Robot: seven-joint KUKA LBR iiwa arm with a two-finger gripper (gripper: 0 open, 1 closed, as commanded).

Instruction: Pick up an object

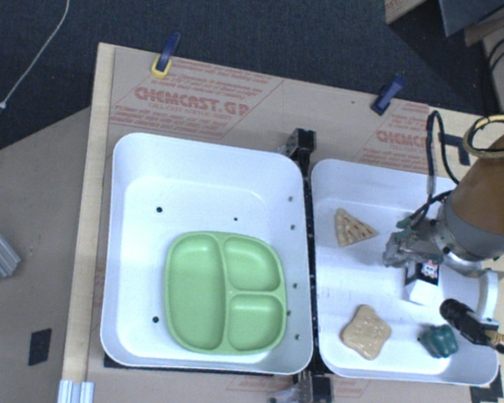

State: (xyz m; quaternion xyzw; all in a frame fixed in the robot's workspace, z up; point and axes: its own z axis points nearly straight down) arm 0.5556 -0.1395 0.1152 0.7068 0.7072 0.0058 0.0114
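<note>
Right bin (369, 182): three loose items. Tan triangular wedge (354, 229) lay at upper left, just left of the gripper (402, 251); tan lumpy piece (366, 332) sat toward the front wall; small teal object (440, 341) sat in the front right corner, near the lumpy piece but apart from it. The gripper hung low over the bin's middle, nothing seen in its grasp; whether the claw was spread or closed could not be told. Left bin (121, 222): one green divided plate (224, 291), well apart from the gripper. The bins' touching walls stood between.
</note>
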